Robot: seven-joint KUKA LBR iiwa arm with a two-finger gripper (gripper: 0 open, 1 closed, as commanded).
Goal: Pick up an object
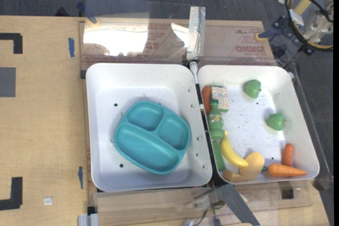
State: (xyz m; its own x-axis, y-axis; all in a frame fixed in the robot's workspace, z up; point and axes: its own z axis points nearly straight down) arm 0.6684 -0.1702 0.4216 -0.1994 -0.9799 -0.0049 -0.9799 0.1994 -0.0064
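**Arm idles beyond toy-food bin**

Arm hardware (317,14), wrapped in looping black cable with yellow parts, sits past the far right corner of the right bin (296,93), off the bench and cut by the frame edge. The gripper (321,23) is lost among the cables there, and whether it is spread or closed cannot be told; nothing is seen in its grasp.

All the toy food to pick from lies in the right bin. Two green vegetables (252,88) (276,121) sit apart on its open floor. A banana (231,151) curves at its near left, touching a tan-yellow fruit (255,162). A carrot (286,170) lies along its near wall, with a smaller orange-red piece (287,153) just above it. Against its left wall are a red-orange piece (206,96), a speckled packet (220,98) and green pieces (215,129), crowded too closely to name.

Left of the right bin, the left bin (100,114) holds a teal divided plate (153,136), lying flat. Behind the right bin stands a clear panel (132,34), blurred by glare.
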